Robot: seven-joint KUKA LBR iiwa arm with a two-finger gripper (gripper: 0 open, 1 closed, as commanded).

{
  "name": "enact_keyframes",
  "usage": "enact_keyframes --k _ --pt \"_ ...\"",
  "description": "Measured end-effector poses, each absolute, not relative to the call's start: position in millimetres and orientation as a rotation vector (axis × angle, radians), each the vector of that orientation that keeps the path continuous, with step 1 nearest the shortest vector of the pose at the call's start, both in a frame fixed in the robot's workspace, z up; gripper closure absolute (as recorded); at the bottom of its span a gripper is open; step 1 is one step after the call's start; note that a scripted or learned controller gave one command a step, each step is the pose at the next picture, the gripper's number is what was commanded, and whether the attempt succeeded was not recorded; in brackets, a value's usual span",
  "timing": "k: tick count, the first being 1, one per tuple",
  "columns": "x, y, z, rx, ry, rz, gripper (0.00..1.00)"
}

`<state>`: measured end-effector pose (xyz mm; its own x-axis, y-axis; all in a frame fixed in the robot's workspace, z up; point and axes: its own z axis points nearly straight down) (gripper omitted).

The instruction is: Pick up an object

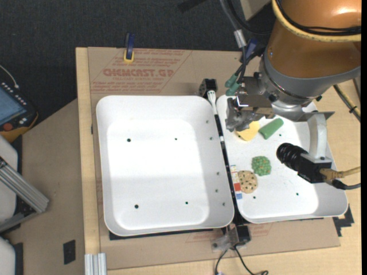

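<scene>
White plastic forms both shallow bins on the cardboard-covered surface. Nearest in the right bin, close to the divider edge it shares with the left bin, lies a round speckled cookie. Just behind it, touching or nearly so, sits a green bumpy ball. Toward the right edge of that bin a black cylindrical fitting on a white bracket hangs over the bin floor. Farther back, near the bin's far edge, a yellow wedge and a green block lie just beside each other. The gripper is at the far left corner of the right bin, right against the yellow wedge; whether the jaws are released or clenched cannot be told. A blue clamp holds the cardboard at the surface's far edge.
</scene>
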<state>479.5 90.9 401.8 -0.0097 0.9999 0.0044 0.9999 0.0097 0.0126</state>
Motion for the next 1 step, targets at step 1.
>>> enact_keyframes --k 1 --pt "479.6 150.8 496.2 2.208 2.227 0.021 1.00"
